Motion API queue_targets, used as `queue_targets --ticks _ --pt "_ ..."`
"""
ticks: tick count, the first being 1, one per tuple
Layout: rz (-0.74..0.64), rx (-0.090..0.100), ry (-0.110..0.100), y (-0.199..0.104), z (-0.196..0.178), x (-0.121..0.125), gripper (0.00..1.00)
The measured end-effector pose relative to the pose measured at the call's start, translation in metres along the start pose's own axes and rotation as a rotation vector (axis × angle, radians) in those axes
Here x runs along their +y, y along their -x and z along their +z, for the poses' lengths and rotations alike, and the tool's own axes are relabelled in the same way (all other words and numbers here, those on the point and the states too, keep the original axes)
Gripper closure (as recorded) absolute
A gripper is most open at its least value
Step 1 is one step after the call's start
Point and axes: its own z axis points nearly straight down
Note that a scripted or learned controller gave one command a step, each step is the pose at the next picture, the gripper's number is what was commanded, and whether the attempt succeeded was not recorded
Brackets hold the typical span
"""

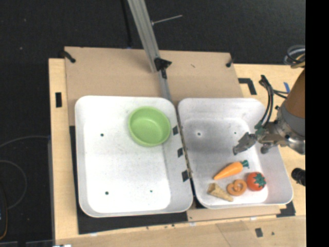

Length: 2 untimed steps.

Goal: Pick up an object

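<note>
Right now your gripper (250, 142) hovers over the right white bin (216, 112), just beyond the orange plastic carrot (227, 170) lying near its front; whether the jaws are open, you cannot tell. Nothing is visibly held.

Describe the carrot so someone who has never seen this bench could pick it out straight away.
Go to the right bin of the two white ones, to its near corner where four small things cluster. The carrot is the long orange cone with a green tip, lying above the round pretzel and left of the red tomato.
</note>
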Motion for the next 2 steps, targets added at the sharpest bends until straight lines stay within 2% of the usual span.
queue_targets --ticks 1,2 --pt "0.002 0.0 0.001 0.0 0.0 0.0 0.0" --pt "0.005 -0.002 -0.007 0.006 0.057 -0.009 0.0"
